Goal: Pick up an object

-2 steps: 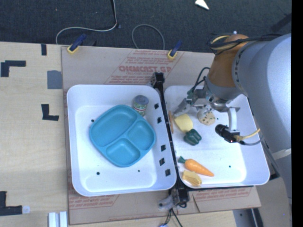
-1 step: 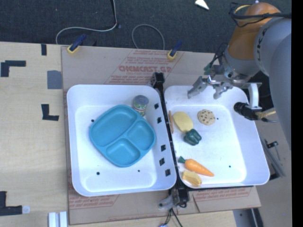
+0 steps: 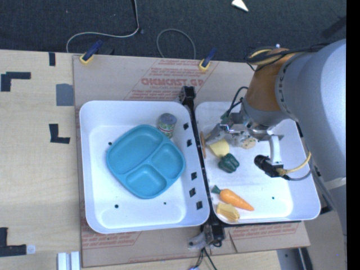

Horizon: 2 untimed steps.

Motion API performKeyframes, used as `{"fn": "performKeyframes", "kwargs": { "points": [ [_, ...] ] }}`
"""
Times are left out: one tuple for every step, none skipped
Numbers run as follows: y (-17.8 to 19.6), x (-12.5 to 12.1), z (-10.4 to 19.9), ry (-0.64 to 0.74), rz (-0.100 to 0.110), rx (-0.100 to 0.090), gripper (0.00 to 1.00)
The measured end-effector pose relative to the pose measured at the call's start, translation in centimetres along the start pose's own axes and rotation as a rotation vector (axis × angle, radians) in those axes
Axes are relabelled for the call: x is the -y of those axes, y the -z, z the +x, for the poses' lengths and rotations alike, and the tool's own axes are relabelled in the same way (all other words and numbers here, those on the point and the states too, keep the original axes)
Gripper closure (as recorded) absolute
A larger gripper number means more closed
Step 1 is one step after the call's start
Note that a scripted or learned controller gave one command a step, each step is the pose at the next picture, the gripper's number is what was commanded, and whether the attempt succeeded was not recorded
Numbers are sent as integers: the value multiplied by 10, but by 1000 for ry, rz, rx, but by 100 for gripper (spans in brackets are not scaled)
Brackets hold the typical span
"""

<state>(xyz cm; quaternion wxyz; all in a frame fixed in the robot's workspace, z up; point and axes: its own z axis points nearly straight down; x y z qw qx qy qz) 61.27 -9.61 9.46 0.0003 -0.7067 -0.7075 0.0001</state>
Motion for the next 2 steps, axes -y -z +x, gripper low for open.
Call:
{"fn": "performKeyframes", "kwargs": {
  "points": [
    [-8, 49, -15, -2, -8, 2, 0],
    [3, 48, -15, -1, -8, 5, 100]
  ]
}}
